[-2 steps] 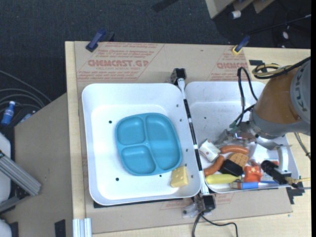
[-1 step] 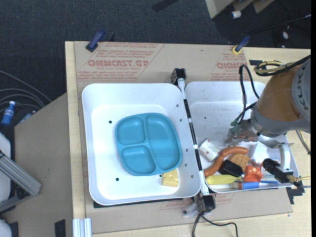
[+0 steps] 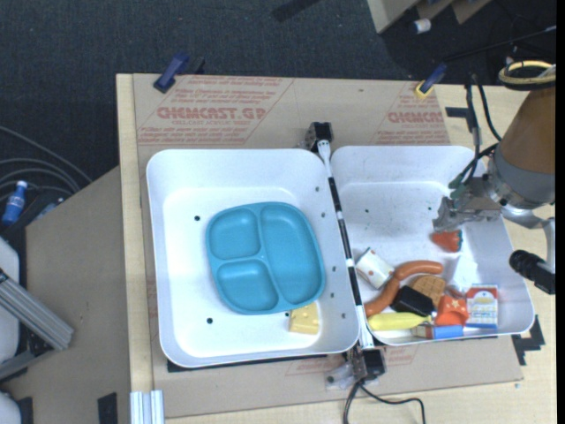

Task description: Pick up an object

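Nearest you, along the bottom of the frame, runs the front edge of the brown bench (image 3: 238,387) that carries everything. On it, left of centre, you see the left bin (image 3: 168,263), and inside it the blue divided plate (image 3: 263,256), with a small yellow cheese wedge (image 3: 305,320) just off its lower right corner. The right bin (image 3: 388,170) sits beside it, touching along the middle seam. The arm (image 3: 534,144) enters from the right edge, and its gripper (image 3: 455,219) hangs low over the right bin's middle right, just above a small red object (image 3: 448,240); you cannot tell whether that piece is pinched or merely beneath the tips. In the lower right lies a heap: an orange sausage (image 3: 402,283), a yellow banana (image 3: 395,322), a red-and-white carton (image 3: 482,307), a white block (image 3: 373,266).
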You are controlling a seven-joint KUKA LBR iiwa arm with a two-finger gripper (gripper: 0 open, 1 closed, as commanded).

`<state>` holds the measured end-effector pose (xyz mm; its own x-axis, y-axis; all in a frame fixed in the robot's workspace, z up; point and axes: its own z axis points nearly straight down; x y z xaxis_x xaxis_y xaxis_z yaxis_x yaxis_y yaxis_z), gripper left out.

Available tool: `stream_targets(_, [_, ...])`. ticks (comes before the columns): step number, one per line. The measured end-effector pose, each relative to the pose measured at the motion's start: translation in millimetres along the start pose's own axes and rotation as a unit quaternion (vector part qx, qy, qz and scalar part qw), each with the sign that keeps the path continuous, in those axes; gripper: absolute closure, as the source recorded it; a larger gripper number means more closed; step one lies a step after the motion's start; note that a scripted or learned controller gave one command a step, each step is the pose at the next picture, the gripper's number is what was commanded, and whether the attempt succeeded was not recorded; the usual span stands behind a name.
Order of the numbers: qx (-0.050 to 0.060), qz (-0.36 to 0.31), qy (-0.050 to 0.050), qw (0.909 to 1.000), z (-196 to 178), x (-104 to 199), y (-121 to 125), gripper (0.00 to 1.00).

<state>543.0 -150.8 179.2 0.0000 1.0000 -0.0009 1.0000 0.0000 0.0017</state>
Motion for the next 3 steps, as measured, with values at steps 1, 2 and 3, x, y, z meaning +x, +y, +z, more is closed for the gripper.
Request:
stream_targets(1, [0.0, -0.001, 0.0, 1.0, -48, -13, 98, 1.0])
stream_targets(2, [0.001, 0.0, 0.0, 1.0, -48, -13, 98, 0.0])
stream_targets(3, [0.003, 0.0, 0.001, 1.0, 96, -32, 122, 0.0])
